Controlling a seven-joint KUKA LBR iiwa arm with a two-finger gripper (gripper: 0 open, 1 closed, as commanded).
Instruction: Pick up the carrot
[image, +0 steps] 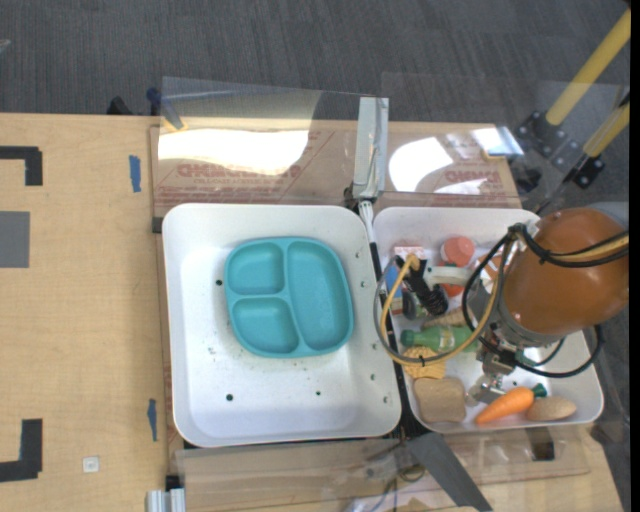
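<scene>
The orange carrot (505, 404) lies near the front edge of the right bin (590, 395), its green end pointing up to the right. My gripper (491, 378) hangs just above the carrot's left half, below the arm's orange band (565, 270). Nothing shows as held in it. The arm covers the right part of that bin.
A tan slab (440, 400) lies left of the carrot, with a pale oval piece (553, 408) to its right. A green bottle (435, 340), a red-capped item (458, 249) and a small cracker (429, 372) crowd the same bin. The left bin (190, 330) holds a teal divided plate (289, 296).
</scene>
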